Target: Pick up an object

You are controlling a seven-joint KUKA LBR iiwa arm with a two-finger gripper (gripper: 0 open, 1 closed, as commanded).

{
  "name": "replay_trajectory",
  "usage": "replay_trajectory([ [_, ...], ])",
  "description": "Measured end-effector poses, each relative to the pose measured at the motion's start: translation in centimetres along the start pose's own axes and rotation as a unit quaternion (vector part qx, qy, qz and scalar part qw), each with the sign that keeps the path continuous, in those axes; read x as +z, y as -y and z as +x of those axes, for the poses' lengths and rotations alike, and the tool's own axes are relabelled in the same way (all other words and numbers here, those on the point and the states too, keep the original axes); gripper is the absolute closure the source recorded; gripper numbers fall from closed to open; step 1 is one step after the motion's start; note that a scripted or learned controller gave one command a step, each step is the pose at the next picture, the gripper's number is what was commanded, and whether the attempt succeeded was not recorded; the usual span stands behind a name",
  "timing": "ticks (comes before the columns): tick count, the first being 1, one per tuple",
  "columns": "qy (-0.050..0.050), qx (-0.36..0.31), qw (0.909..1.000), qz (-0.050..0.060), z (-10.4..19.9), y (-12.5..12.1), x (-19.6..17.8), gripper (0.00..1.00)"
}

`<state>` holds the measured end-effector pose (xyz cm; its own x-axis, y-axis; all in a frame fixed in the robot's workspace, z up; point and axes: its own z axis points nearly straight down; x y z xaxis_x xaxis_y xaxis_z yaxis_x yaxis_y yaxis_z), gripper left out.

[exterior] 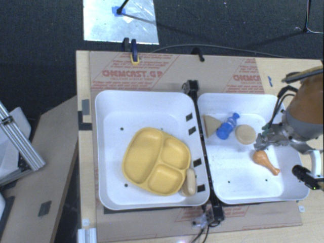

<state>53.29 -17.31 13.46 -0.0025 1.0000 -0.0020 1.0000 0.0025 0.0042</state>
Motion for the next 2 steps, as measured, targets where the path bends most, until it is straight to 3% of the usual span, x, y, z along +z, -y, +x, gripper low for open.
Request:
replay_trajectory([
  [2, 0.000, -0.001, 1.0000, -0.002, -1.0, -1.2, -11.8, 1.00],
])
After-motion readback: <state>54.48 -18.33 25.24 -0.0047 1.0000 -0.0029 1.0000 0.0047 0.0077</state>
